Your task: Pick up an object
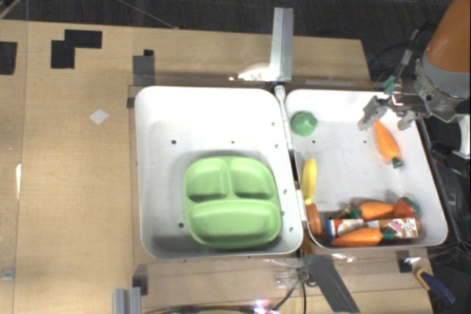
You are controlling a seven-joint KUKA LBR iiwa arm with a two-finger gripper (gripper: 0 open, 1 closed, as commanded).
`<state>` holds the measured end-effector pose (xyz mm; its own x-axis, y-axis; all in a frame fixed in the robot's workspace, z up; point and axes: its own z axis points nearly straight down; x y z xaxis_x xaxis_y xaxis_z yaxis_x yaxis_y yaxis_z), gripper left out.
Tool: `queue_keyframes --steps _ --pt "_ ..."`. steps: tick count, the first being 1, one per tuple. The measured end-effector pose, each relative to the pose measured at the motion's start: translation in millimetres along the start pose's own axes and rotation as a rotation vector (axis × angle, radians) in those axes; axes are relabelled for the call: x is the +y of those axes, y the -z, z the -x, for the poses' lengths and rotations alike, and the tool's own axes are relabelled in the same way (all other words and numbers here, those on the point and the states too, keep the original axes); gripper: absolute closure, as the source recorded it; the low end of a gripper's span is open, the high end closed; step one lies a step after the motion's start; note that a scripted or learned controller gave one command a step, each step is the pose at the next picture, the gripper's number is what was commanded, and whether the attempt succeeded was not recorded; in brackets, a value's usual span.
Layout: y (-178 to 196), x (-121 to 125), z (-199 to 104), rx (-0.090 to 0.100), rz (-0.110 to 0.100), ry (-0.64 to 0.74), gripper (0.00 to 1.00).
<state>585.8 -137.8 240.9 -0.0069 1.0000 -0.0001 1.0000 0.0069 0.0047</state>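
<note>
wooden bench, two white bins; the right bin (346, 180) holds a toy carrot (386, 143) near its far right wall. the gripper (388, 108) hovers just above it, jaws spread, nothing between them. carrot looks light, stiff, slick plastic; grasp across its thick middle.

No legible text or labels
</note>
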Motion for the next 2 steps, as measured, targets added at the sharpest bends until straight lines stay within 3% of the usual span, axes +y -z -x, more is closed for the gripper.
queue_keyframes --steps 1,2 --pt "-99.6 5.1 44.4 0.0 -0.002 0.038 0.0" --pt "-152.5 62.9 65.2 0.0 0.005 -0.081 0.0"
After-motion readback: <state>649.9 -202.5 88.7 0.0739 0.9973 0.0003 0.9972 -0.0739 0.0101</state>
